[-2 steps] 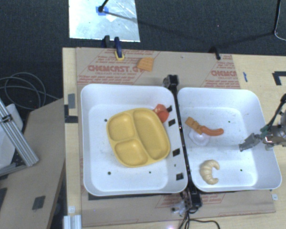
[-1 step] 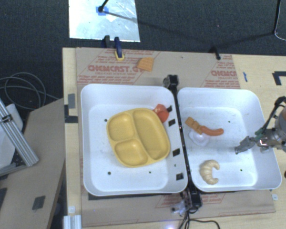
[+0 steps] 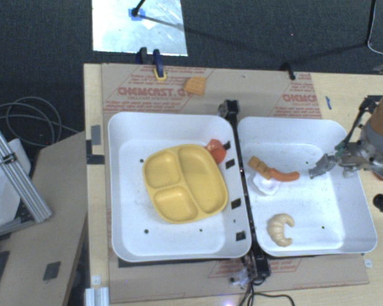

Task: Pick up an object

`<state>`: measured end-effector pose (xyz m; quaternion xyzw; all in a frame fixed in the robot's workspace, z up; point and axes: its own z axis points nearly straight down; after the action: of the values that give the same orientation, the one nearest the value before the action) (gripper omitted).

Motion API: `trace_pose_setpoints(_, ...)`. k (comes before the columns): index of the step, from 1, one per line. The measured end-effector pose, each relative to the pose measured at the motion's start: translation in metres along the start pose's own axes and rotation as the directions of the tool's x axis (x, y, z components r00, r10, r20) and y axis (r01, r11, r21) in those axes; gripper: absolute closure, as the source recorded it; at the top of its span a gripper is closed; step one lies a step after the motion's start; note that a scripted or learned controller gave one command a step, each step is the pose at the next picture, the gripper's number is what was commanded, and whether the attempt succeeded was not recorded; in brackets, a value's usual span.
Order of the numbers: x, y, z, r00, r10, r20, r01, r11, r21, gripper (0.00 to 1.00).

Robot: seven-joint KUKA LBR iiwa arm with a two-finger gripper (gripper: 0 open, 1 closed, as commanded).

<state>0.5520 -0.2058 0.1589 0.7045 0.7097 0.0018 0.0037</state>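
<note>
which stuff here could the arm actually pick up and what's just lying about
Belongs to the job (loose things in the bins, candidates to pick):
- croissant, right bin
- orange carrot-like piece lying on a small white item, right bin
- yellow divided plate and small red piece, left bin
- gripper, over the right bin

Just lying about:
- tan block on the board behind the bins
- cables on the floor

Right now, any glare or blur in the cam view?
Camera view: glare on the shiny sheet above the bench; bins evenly lit, soft shadows under the yellow tray and croissant; hand slightly soft, edges not crisp.
</note>
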Motion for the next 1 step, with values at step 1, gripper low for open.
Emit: trace_pose_setpoints(1, 0.0199, 0.0430, 0.0746, 1.000, 0.001, 0.001, -0.001, 1.000, -0.002, 0.00)
